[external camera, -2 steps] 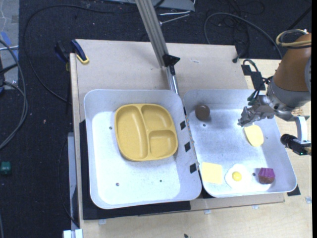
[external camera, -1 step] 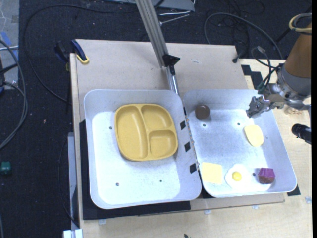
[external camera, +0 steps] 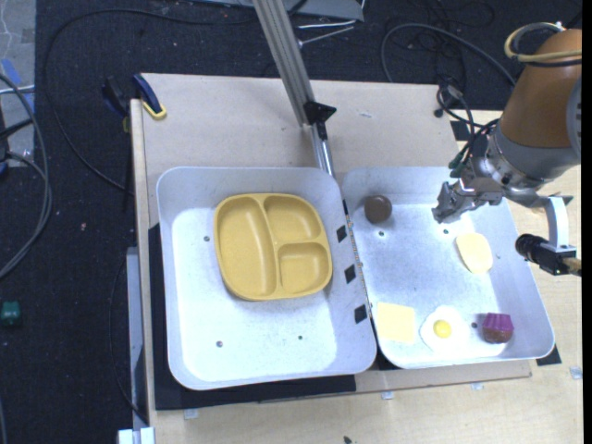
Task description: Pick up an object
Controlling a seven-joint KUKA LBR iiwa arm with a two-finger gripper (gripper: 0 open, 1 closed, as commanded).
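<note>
Evidently nothing is being held yet: the gripper [external camera: 447, 209] is hovering over the right bin [external camera: 527, 289], finger state impossible to tell, with the pale yellow piece [external camera: 474, 252] lying just beside it at five o'clock; the whole pick is remaining.
</note>
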